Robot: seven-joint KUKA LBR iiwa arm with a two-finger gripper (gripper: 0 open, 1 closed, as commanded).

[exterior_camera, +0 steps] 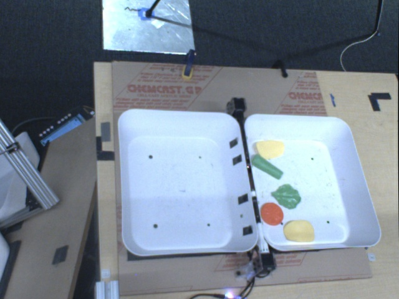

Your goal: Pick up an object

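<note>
1. Two white bins sit side by side on a brown board (pixel 162 89) printed with red letters; the board lies on a pale bench (pixel 386 136).
2. The left bin (pixel 181 185) and the right bin (pixel 349 167) touch along their inner walls, where a row of small dark clips (pixel 237 161) runs down the seam.
3. All the loose things lie in the right bin, grouped along its left side, near the seam.
4. A yellow lump (pixel 269 149) lies nearest the bin's far wall.
5. A green stick (pixel 267 167) lies just below the lump, slanted, its upper end towards the seam. The two are close, but whether they touch cannot be told.
6. A green leaf (pixel 287 195) lies flat near the middle of the group, apart from the stick.
7. A red disc (pixel 272 213) sits just below and left of the leaf, close to the seam.
8. A yellow wedge (pixel 299 231) lies beside the disc on its right, close to the bin's near wall; disc and wedge look nearly touching.
9. The right half of the right bin's floor shows a few small dark dots.
10. Beyond the board, a silver sheet (pixel 148 16) lies on the dark floor, and a yellow-and-blue clamp (pixel 187 67) sits at the board's far edge.
11. A metal frame (pixel 25 173) stands at the left.
</note>
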